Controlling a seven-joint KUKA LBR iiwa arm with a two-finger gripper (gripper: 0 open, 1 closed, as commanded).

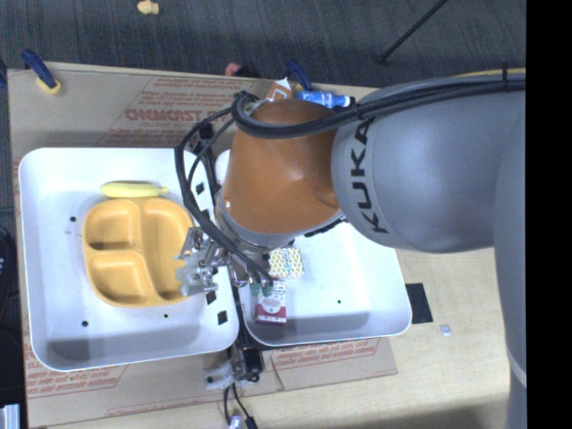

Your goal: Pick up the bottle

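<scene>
KUKA lettering on grey arm (429, 177) at right, CHEMCAST print on cardboard (170, 114) upper left, claw (201, 266) at centre over yellow tray (134, 248), claw state unclear

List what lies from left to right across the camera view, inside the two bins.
Banana → yellow divided tray in the left bin → claw at the tray's right edge → small red packet and patterned packet in the right bin.

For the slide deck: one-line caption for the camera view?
KUKA arm reaching over two white bins; yellow tray in the left one.
</scene>
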